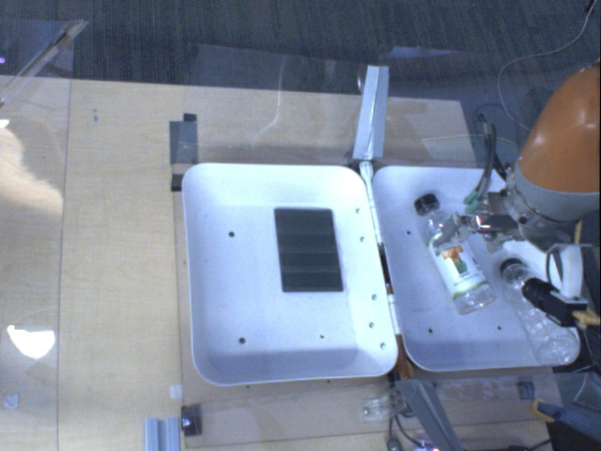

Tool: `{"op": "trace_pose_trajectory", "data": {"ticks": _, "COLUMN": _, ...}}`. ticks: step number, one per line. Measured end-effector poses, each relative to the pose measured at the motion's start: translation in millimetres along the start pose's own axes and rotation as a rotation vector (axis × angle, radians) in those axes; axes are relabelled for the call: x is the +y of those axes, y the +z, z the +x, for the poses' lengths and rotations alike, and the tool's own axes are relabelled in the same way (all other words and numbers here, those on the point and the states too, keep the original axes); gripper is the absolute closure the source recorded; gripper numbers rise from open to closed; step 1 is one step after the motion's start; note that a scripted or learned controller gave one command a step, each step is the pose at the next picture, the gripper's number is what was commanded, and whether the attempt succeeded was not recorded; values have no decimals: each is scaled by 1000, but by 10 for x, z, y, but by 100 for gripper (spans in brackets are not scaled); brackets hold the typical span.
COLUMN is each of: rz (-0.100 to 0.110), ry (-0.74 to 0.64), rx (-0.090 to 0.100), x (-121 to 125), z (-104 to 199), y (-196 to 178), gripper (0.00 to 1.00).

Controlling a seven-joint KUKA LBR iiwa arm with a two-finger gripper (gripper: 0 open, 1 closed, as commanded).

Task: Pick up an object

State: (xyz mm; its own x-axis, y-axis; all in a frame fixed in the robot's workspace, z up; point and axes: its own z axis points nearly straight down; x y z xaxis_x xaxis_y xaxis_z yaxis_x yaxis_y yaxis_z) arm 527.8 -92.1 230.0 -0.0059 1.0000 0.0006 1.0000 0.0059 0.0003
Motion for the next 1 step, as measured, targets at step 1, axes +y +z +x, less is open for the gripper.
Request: {"op": "trace_pose_trajectory", "data": {"ticks": 1, "rz": 0, "ry": -42, "rx": 0, "x": -399, "z": -684, "y": 927, "gripper": 0}}
